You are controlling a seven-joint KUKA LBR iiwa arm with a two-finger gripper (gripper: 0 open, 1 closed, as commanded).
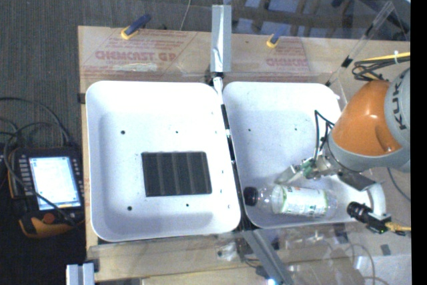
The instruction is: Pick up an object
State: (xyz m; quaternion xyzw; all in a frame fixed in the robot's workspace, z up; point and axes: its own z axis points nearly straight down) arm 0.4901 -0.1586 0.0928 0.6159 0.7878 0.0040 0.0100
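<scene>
I see the arm (373, 127) reaching over the right bin (267, 110), its pincer (308, 169) low near that bin's front edge; I cannot tell how it stands. A bottle (297, 201) lies on its side along the front edge, just below the pincer. The left bin (113, 110) holds a dark ribbed pad (176, 173) at its centre.

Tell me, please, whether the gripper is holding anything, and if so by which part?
It cannot be told. The gripper sits just above the bottle lying in the right bin, but the view does not show the bottle between its fingers.
</scene>
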